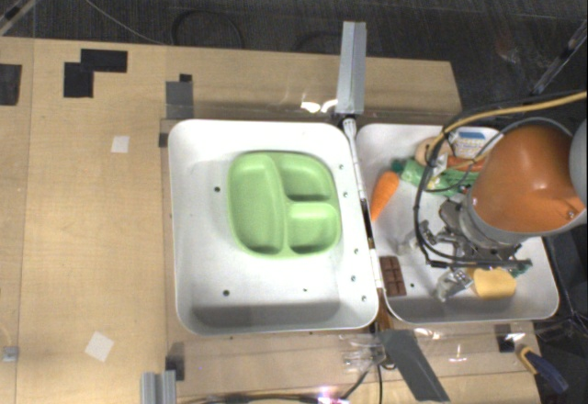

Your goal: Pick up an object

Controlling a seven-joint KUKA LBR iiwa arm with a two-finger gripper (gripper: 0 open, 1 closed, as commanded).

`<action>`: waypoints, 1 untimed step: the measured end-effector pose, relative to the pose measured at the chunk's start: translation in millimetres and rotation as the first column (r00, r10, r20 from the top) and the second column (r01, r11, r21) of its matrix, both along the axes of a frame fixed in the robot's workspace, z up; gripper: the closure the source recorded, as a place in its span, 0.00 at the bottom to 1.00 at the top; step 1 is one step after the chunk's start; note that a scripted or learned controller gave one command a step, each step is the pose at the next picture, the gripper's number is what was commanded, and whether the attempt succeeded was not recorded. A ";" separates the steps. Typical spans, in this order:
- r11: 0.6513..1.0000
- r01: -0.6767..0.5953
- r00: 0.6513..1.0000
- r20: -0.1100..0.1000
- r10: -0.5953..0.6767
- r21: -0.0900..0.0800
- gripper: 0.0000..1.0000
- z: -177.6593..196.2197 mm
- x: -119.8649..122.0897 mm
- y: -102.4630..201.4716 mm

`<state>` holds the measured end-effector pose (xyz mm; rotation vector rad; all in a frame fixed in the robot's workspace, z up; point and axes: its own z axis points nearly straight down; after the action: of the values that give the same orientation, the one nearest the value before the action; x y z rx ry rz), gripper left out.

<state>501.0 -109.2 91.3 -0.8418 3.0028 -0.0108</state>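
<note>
Pale green divided plate (pixel 281 203), white bins (pixel 197 301), orange carrot (pixel 383 196), yellow block (pixel 493 283), brown chocolate bar (pixel 392 275)

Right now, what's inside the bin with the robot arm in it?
The right bin holds a toy carrot, a brown chocolate bar, a yellow block and some green leafy thing. The arm covers whatever lies beneath it.

Wooden bench (pixel 83 237) with 2 white bins (pixel 197 301) side by side

Crowded in the right bin (pixel 542 306): carrot (pixel 383 194), chocolate bar (pixel 392 275), yellow block (pixel 493 283). Roomier around the green divided plate (pixel 281 202) in the left bin (pixel 197 237).
</note>
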 end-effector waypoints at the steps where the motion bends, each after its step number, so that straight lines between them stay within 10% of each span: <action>1: 0.955 -0.298 0.955 -0.005 0.298 -0.005 0.00 -0.6 4.0 -48.8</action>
<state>505.0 -158.0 90.7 -1.2864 2.8458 -0.0127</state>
